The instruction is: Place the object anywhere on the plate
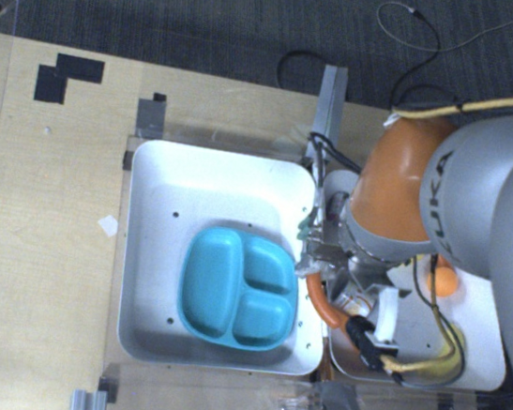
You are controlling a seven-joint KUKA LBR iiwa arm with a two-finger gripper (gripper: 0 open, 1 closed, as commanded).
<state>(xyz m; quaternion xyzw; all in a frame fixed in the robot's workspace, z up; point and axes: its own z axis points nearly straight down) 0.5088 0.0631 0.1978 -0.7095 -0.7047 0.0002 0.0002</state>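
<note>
A light blue plate [237,288] with three compartments lies in the left bin [153,232], toward its front right, with nothing on it. My gripper [317,267] hangs over the wall between the two bins, just right of the plate's right rim. Directly below the gripper a curved orange object [318,302] shows, partly hidden by the wrist; whether it is held or lying in the right bin I cannot tell.
An orange ball [443,281] sits in the right bin [486,359], mostly covered by the arm. The large grey arm with its orange band [401,187] hides most of that bin. Black marks [66,76] lie on the wooden bench at the far left.
</note>
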